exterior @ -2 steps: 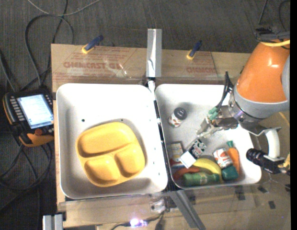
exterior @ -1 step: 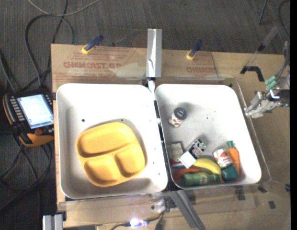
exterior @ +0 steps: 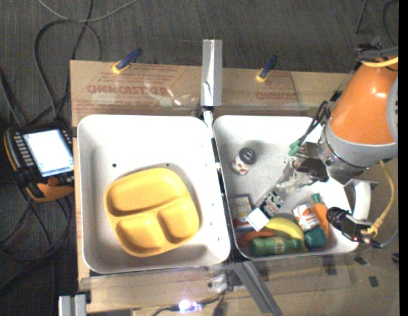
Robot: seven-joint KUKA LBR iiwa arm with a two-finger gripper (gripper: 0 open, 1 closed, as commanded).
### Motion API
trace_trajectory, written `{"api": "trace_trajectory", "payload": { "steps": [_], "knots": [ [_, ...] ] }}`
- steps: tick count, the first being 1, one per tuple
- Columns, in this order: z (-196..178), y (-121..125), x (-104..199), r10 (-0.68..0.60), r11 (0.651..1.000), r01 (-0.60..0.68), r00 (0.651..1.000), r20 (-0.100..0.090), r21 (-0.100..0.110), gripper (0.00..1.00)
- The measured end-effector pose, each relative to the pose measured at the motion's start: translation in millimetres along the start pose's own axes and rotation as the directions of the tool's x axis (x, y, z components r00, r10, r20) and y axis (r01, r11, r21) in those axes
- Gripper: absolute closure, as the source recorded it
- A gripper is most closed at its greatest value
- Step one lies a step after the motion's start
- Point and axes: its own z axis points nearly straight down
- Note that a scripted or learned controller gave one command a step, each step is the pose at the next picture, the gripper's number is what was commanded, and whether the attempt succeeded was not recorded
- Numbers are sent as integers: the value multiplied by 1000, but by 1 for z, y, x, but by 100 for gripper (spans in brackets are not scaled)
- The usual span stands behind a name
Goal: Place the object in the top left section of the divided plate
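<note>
Plate (exterior: 151, 209), yellow with three sections, lies in the left bin (exterior: 92, 196), turned at an angle, with its large section toward the upper left and two smaller ones toward the lower right. All three sections look bare.

The gripper (exterior: 298, 168) hangs over the right bin (exterior: 270, 127), near that bin's right side, below the arm's orange band (exterior: 368, 104). It is dark and partly lost against clutter, so I cannot tell whether it is open or closed, nor whether it touches or holds anything.

The loose things lie in the right bin, well apart from the plate. A small jar (exterior: 244, 159) with a grey cap stands alone toward the upper left of that bin. Along the lower edge are a banana (exterior: 287, 228), a green bottle (exterior: 273, 245), a carrot (exterior: 320, 214) and a can (exterior: 304, 216) with a red-and-white label, packed close together. A white card (exterior: 257, 218) lies just left of the banana.

A clear sheet (exterior: 145, 91) behind the bins carries red print, possibly "CHEMCAST"; it is too faint to be sure. The labels on the can and bottle are too small to read. A pendant (exterior: 43, 155) with a lit screen sits on the floor to the left.
</note>
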Motion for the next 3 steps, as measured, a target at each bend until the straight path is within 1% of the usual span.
{"api": "trace_trajectory", "payload": {
  "steps": [1,2,3],
  "knots": [
    [-76,53,-60,-91,996,91,996,4,-5,100],
    [21,20,-13,-348,937,348,937,0,-1,100],
    [-93,51,-75,-457,890,457,890,6,-5,100]
  ]
}}
